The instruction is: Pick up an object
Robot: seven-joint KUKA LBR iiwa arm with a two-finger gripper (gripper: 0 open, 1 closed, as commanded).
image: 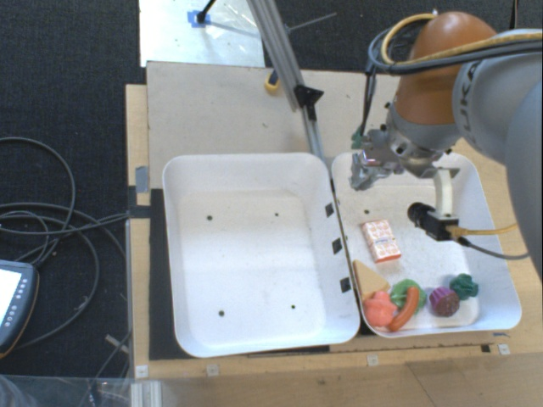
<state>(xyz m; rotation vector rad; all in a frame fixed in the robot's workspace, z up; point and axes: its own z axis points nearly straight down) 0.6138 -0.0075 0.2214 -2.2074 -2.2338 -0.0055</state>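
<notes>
Where visible, carton [381, 241] below end effector [366, 175]

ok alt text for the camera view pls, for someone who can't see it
A grey and orange robot arm reaches from the right, its gripper above the far end of the right white bin. Toy food sits along that bin's near edge, beside a small pink box.

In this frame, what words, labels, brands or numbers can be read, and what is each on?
"UK": dark raised letters on the grey arm casing, cut off at both ends.
Small pink-and-white box in the right white bin: print too blurred to read.
Handheld screen device at the left edge: nothing legible.
</notes>
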